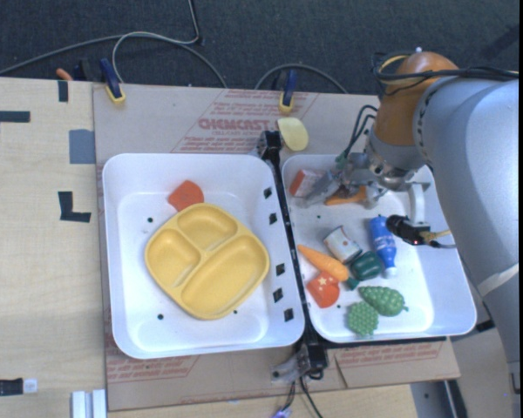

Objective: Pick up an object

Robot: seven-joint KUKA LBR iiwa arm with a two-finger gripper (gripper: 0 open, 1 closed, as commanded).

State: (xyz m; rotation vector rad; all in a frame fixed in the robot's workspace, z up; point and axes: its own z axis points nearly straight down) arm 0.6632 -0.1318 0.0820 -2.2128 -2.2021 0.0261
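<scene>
My gripper (324,186) is low over the back of the right bin (449,294), reaching in from the right under the orange wrist band. A red and white piece (301,181) lies just to its left. An orange piece (349,198) lies just beneath and to its right. I cannot make out whether anything is held. Further forward lie a carrot (322,261), a red piece (322,291), a small white block (340,240), a blue bottle (382,242), a dark green piece (364,266) and two knobbly green pieces (383,300) (362,319).
The left bin (126,320) holds a yellow divided plate (207,259) and an orange-red piece (185,194). A pale yellow item (293,134) sits on the cardboard behind the bins. Black clips line the shared wall. The grey arm covers the right bin's far side.
</scene>
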